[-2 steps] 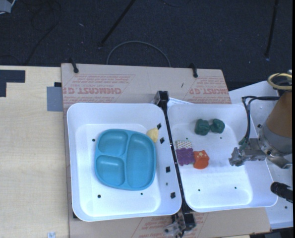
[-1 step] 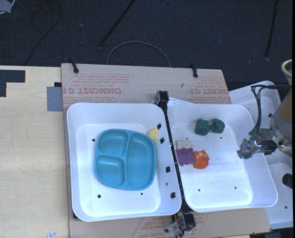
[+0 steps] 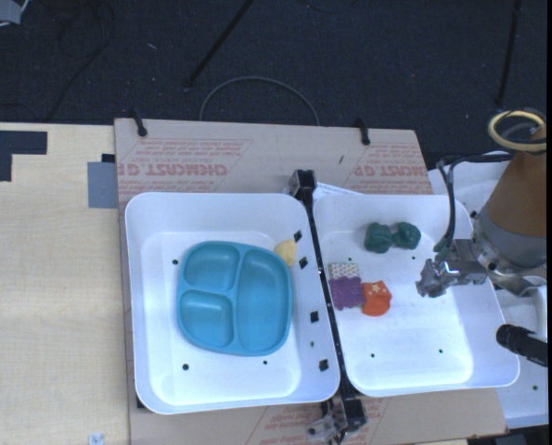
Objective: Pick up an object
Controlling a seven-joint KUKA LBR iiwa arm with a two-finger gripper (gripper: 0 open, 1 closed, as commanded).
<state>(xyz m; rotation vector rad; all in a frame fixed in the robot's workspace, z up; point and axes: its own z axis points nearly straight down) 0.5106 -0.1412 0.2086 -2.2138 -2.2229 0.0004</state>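
In the right bin (image 3: 415,364) lie a dark green lumpy object (image 3: 392,236) near the back, a purple bumpy piece (image 3: 345,291) with a small pale patterned piece (image 3: 343,271) just behind it, and an orange-red block (image 3: 377,298) beside the purple one. My gripper (image 3: 433,281) hangs over the right side of this bin, to the right of the orange-red block and below the green object. It is small and dark here, and nothing shows between its fingers.
The left bin (image 3: 155,341) holds a blue divided plate (image 3: 235,297) and a small yellow object (image 3: 286,248) at the plate's upper right. A black divider (image 3: 318,295) separates the bins. The arm's grey body (image 3: 521,211) fills the right edge.
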